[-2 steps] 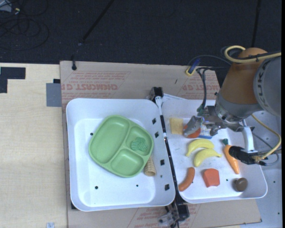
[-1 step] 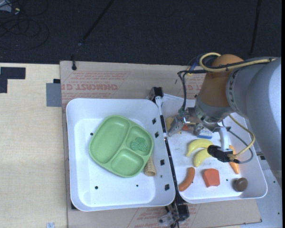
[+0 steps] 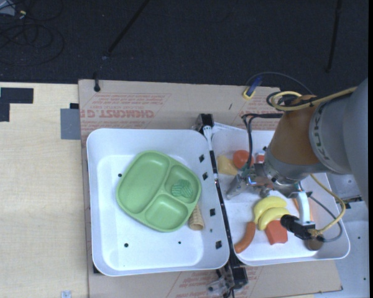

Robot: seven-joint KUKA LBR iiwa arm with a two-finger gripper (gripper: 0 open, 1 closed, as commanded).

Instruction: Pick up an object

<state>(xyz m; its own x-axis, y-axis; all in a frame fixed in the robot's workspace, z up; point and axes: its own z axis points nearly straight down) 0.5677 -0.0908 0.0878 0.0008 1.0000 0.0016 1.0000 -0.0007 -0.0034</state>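
Note:
My gripper [image 3: 241,185] hangs low over the right bin [image 3: 336,247], near its left side, under the grey arm with its orange band. Close around it lie a pale yellow wedge [image 3: 225,165] and an orange-red round piece [image 3: 240,159] toward the back. In front of the gripper lie a yellow banana [image 3: 270,208], a red block [image 3: 276,233] and a reddish sausage [image 3: 245,237]. I see nothing between the fingers.
The left bin [image 3: 105,253] holds a green divided plate [image 3: 155,191] with a small green item [image 3: 183,190] in one compartment. A tan cone [image 3: 196,219] lies by the plate's edge. A brown lump [image 3: 313,244] sits at the right bin's front right.

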